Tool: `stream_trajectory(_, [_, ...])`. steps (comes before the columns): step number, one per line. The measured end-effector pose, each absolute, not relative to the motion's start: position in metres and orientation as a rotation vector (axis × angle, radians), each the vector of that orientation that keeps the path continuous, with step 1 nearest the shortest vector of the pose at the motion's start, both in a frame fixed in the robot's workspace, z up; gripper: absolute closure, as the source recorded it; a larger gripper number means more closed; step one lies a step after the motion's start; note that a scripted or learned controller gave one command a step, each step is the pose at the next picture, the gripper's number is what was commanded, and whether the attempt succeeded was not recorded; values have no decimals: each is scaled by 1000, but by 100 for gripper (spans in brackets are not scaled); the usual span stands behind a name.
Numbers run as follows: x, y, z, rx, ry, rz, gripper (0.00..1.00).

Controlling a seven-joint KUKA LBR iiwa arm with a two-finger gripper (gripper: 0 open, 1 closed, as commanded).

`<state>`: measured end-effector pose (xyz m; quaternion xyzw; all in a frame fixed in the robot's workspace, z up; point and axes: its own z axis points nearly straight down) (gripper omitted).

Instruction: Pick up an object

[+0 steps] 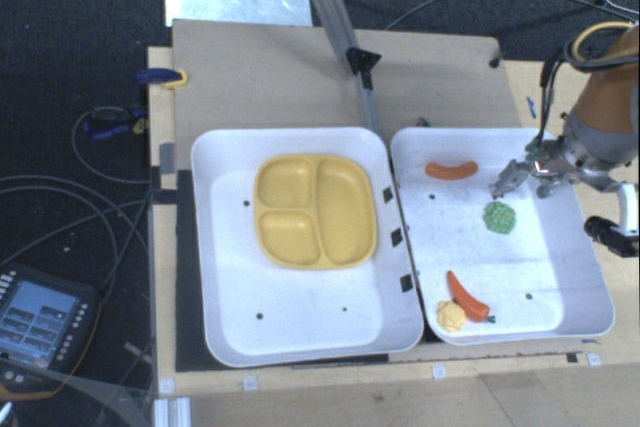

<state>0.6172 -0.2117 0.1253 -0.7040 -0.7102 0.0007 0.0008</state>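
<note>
While pincer (515, 177) hovers open, gripping nothing, just above green ball (499, 217), watch: you risk off-centre descent knocking ball rolling toward sausage (451, 170).

Divided plate (315, 212) in left bin (225, 315), sausage (451, 170), broccoli (499, 217), carrot (467, 296) in right bin (570, 305)

text: none legible | pendant screen (30, 310): lit, its contents too small to read
</note>
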Motion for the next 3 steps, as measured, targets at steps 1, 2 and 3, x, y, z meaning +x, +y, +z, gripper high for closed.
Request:
stream_trajectory(1, [617, -211, 89, -2211, -2230, 2, 0])
stream_trajectory(2, [619, -212, 103, -2213, -2237, -3, 100])
stream_trajectory(3, [620, -206, 149, -2216, -2234, -6, 100])
